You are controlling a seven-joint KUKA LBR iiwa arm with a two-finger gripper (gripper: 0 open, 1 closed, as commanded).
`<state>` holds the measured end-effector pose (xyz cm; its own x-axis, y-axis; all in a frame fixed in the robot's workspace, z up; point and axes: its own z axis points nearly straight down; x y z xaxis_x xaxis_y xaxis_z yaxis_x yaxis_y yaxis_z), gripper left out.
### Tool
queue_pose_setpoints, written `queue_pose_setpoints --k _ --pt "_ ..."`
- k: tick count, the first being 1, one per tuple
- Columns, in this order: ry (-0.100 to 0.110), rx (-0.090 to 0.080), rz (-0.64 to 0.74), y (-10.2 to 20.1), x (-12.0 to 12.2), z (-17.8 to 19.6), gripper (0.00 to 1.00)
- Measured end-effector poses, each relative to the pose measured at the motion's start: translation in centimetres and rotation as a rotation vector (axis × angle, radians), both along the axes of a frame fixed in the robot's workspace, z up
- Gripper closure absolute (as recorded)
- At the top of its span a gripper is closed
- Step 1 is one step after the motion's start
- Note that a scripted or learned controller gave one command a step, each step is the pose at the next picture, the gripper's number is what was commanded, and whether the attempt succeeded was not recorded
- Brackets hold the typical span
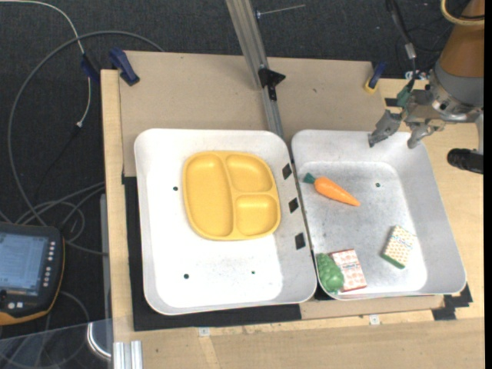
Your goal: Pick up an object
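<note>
Carrot (336, 191) lies in the right bin (430, 206), toward its far-left part, green top pointing at the bin's left wall, orange tip pointing twd the middle. Nothing touches it. Hand (400, 133) hangs over the right bin's far edge, nr the far-right corner, well apart from the carrot; its two fingers are spread w/ nothing between them. Grey arm w/ orange band (467, 48) comes in from the counter's (192, 91) right side.

Same bin, near edge: a small red-and-white box (350, 270) just beside a green item (330, 273) at the near-left corner, touching or nearly so. A green-and-yellow patterned block (399, 246) sits twd the near-right, tilted.

Left bin (157, 206) holds a yellow divided plate (231, 195), three compartments, roughly centred, a bit twd the far side.
</note>
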<state>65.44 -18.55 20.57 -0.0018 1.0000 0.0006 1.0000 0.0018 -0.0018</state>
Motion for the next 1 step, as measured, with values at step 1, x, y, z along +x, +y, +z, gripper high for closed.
queue_pose_setpoints --k 1 --pt "0.0 0.0 0.0 -0.01 0.0 0.01 0.0"
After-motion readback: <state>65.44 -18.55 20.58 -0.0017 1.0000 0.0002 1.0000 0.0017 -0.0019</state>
